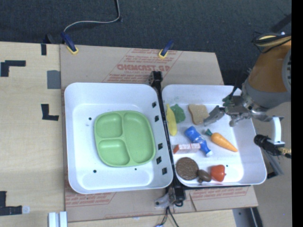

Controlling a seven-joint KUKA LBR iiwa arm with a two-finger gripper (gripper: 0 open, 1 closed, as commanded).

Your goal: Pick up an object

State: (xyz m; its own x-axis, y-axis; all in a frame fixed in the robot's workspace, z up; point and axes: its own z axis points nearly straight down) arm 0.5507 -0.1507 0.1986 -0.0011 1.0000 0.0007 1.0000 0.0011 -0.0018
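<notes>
bench: we see two white bins on cardboard; the left bin [75, 126] bears a green tray [124, 138].
objects: carrot [223, 142], blue bottle [197, 139], bread [198, 112] lie in the right bin [251, 167].
gripper [226, 117]: jaws spread, pinching nothing, above bread and carrot.
progress: we judge nothing lifted yet; descent, grasp and lift remain.

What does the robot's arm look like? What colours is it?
The arm is chunky and rounded, with a big orange band and grey metal below it. The gripper at its end is dark grey with two thin fingers. A black-and-white part sticks out nearby.
</notes>
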